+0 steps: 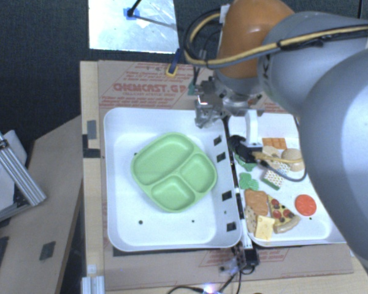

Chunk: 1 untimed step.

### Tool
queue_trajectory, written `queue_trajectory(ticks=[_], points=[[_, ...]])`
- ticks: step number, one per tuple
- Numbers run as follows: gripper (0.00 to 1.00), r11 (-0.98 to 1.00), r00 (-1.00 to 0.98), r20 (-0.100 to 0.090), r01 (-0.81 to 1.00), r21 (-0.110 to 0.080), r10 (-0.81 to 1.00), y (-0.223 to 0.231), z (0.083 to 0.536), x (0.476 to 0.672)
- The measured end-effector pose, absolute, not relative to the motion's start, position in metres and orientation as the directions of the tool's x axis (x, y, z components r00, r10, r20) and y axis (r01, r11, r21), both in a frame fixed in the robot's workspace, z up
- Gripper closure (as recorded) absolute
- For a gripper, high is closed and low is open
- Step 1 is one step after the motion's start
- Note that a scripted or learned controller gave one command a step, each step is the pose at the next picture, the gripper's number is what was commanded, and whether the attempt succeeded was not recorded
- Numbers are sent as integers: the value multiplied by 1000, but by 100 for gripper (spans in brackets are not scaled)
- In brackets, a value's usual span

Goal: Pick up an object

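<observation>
Two bins sit side by side on my tabletop (pixel 61 164). In the left bin (pixel 119 225) a divided plate (pixel 173 171) lies near the middle. The right bin (pixel 322 228) holds a cluster of toy food (pixel 270 210) along its left half. My gripper (pixel 224 112) hangs over the bins' shared far edge.

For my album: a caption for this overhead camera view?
Robot arm reaching over two white bins, one holding a green tray.
</observation>
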<state>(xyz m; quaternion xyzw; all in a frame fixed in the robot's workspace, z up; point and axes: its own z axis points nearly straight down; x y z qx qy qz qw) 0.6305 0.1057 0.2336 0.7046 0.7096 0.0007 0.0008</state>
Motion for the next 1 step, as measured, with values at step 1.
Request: queue_trajectory(ticks=[1], points=[[100,7,-7,0,1000,2,1000,112,233,629]])
